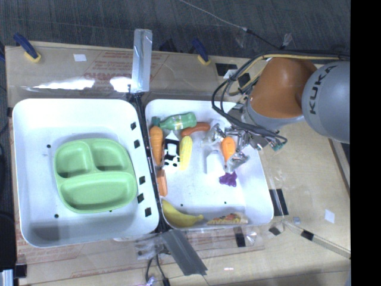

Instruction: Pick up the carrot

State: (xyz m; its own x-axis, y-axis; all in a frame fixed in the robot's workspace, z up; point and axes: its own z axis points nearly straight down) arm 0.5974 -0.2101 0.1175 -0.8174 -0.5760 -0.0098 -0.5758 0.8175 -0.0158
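Observation:
In the right bin [259, 186], a small orange carrot [228, 147] sits between the metal fingers [240, 157] of my gripper [228, 146], which is shut on it near the bin's right side. The grey arm with its orange band reaches in from the right, above the gripper. A second, longer carrot [156, 144] lies against the bin's left wall, well away from the gripper. Below that one lies a short orange piece [162, 184].
The right bin also holds a green bottle [177, 122], a corn cob [186, 152], purple grapes [228, 179] just below the gripper, a banana [178, 215] and a pizza slice [227, 220] at the front. A green divided plate [94, 174] lies in the left bin [30, 136].

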